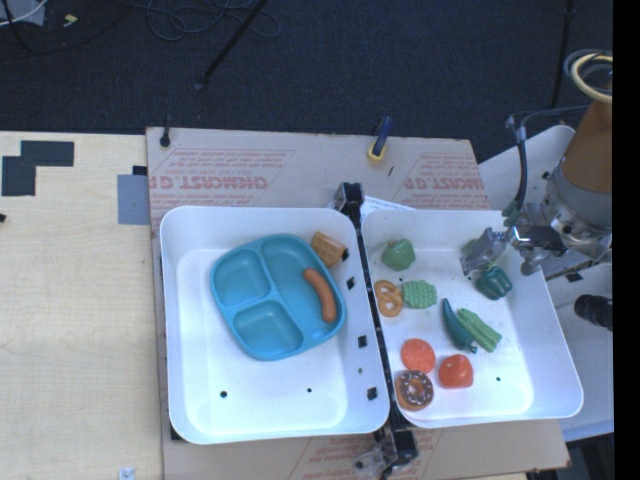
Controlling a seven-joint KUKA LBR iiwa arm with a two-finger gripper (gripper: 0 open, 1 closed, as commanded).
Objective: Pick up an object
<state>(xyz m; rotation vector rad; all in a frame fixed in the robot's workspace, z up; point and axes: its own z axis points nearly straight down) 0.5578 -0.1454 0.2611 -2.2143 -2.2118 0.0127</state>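
Camera view
Arm (590, 158): grey with orange band, entering from right, wrist above upper right part of right bin.
Claw (490, 258): low over right bin (560, 388), near its upper right corner; opening not discernible, grip on anything not confirmed.
Dark green pepper-like item (493, 284): directly below claw tip, touching or just beside it; contact cannot be told.
Green rounded vegetable (398, 254): left of claw, well apart.
Pretzel (387, 298): left and below claw, against the divider side of right bin.
Textured green piece (419, 294): just right of pretzel, left and below claw.
Teal curved item (455, 326): below claw, touching a green pod-like piece (479, 330).
Orange-red round item (418, 354): below and left of claw.
Red tomato-like item (455, 371): below claw, near front of right bin.
Doughnut (414, 390): furthest below claw, at front rim.
Left bin (190, 388): far left of claw, bearing a blue compartment plate (250, 288).
Sausage (322, 294): lying on plate's right compartment.
Brown block (328, 247): at plate's upper right edge.
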